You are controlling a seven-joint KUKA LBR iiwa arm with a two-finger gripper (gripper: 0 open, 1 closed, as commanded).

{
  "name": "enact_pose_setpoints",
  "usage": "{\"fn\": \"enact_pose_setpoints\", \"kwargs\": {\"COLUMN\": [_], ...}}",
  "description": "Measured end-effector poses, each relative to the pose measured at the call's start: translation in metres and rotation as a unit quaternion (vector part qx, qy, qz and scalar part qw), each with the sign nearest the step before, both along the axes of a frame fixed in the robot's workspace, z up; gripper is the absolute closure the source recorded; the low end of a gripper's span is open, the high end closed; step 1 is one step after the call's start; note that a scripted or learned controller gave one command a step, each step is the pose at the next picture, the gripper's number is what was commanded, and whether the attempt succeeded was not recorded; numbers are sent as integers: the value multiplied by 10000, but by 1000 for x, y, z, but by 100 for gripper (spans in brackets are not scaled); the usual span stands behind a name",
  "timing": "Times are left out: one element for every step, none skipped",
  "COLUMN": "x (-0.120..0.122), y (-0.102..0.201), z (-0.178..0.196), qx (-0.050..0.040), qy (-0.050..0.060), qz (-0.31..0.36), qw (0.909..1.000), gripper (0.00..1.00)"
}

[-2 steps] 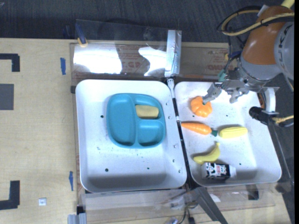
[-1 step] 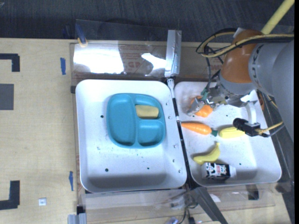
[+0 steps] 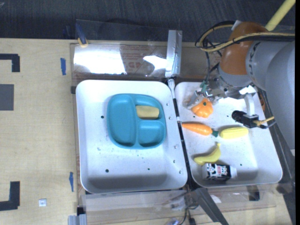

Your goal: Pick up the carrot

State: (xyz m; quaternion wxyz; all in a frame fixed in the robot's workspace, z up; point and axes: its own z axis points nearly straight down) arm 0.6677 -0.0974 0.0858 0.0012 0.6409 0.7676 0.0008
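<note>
In the right bin (image 3: 267, 170), our gripper (image 3: 206, 95) hangs over an orange pepper (image 3: 203, 108) (finger state: we cannot tell); we should shift down-view to the carrot (image 3: 197, 129) and straddle its middle.

Orange carrot (image 3: 197, 129) with green tip, yellow banana (image 3: 208, 155), blue divided plate (image 3: 125, 125), 2 white bins (image 3: 89, 144), black-and-white patterned carton (image 3: 218, 171).

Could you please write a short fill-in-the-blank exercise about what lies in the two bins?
1. The blue divided plate sits in the ____ bin.
2. The carrot lies in the ____ bin.
3. The banana lies between the carrot and the black-and-white ____ at the near edge.
4. The yellow block rests on the ____.

Missing words: left; right; carton; plate
</note>
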Motion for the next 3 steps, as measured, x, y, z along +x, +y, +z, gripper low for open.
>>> {"fn": "enact_pose_setpoints", "kwargs": {"x": [-59,-107,-73], "y": [-4,14,42], "z": [1,103,99], "qx": [3,1,-4], "qy": [3,-36,-6], "qz": [-196,-276,601], "qw": [9998,9996,9982], "gripper": [0,0,0]}}
